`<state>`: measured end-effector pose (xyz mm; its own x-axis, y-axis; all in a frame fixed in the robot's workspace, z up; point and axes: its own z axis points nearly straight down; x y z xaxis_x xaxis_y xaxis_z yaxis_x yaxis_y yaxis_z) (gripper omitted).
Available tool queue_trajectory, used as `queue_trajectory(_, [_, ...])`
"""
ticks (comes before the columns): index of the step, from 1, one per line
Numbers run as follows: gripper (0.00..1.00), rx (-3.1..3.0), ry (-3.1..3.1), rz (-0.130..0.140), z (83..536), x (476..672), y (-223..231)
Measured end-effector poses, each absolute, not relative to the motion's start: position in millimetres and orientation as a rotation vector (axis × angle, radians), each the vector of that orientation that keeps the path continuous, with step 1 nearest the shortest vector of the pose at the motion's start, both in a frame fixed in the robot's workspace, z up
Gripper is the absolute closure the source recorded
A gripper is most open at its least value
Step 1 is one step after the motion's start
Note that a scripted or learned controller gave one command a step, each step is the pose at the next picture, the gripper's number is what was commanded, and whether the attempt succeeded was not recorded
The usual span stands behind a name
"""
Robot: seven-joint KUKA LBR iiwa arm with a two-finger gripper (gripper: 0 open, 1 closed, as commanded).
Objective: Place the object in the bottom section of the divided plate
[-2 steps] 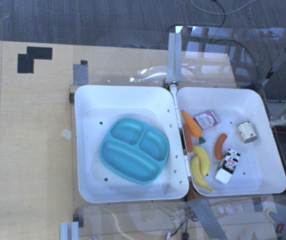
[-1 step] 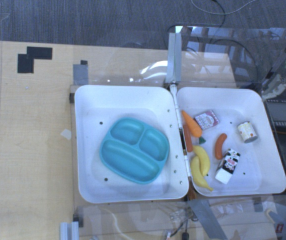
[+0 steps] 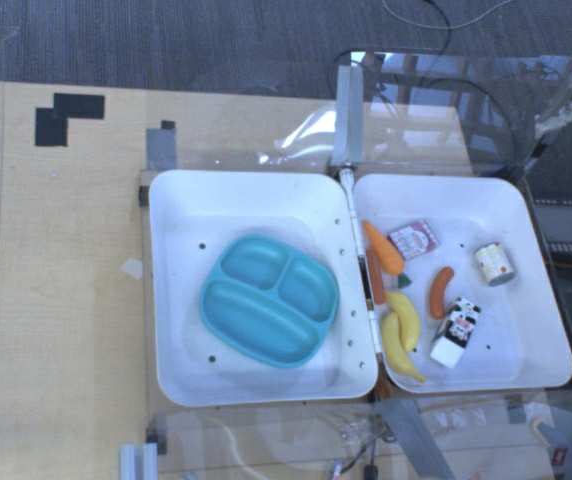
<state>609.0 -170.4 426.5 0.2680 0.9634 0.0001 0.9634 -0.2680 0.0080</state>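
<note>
The turquoise three-section plastic plate (image 3: 270,300) sits mid left bin (image 3: 176,368). The yellow toy banana (image 3: 403,334), near the right bin's (image 3: 536,358) left wall, looks light, smooth; pinch mid-body.

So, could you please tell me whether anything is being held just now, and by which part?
Nothing is held: the banana, carrot and sausage all lie loose in the right bin.
</note>
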Motion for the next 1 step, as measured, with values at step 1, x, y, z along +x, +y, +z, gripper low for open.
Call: queue_trajectory(1, [0.00, 2.489, 1.909, 0.007, 436.2, 637.9, -126.5])
